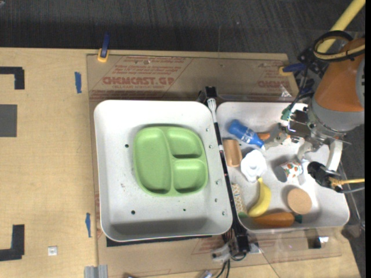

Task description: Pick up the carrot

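The carrot [274, 218], orange with a green stub at its right end, lies along the near wall of the right bin [339, 210]. A banana [261, 198] rests just above its left end. My gripper [318, 153] hangs over the bin's right side, well behind the carrot. It is open, with two pale fingers [304, 148] spread apart and nothing between them.
The right bin also holds a blue bottle [244, 134], a brown cylinder [232, 153], a white lump [253, 165], a small red-and-white item [293, 170] and a tan disc [299, 200]. The left bin [113, 201] holds a green divided plate [170, 159].
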